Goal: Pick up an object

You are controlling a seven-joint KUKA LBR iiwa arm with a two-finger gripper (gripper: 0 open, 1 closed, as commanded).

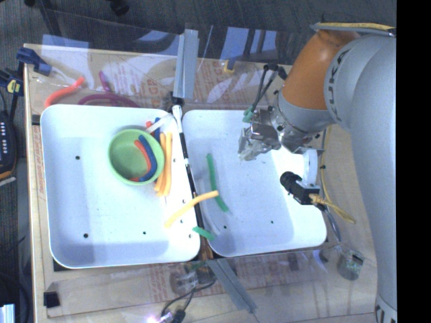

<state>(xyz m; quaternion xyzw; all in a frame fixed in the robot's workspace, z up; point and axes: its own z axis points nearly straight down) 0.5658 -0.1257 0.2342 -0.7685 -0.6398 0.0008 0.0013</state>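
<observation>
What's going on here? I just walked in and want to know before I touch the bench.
A grey robot arm with an orange band reaches in over the right shallow white bin, its gripper above the bin floor. Nearby lie a thin green stick and a yellow stick across the divide. The round green bowl sits in the left white bin.

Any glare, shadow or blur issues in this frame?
Camera view: glare washes out the right bin floor beside the tool; soft shadow along the left bin bottom wall; reflections on the clear sheet behind the bins; the tool looks slightly blurred, the green bowl sharp.
</observation>
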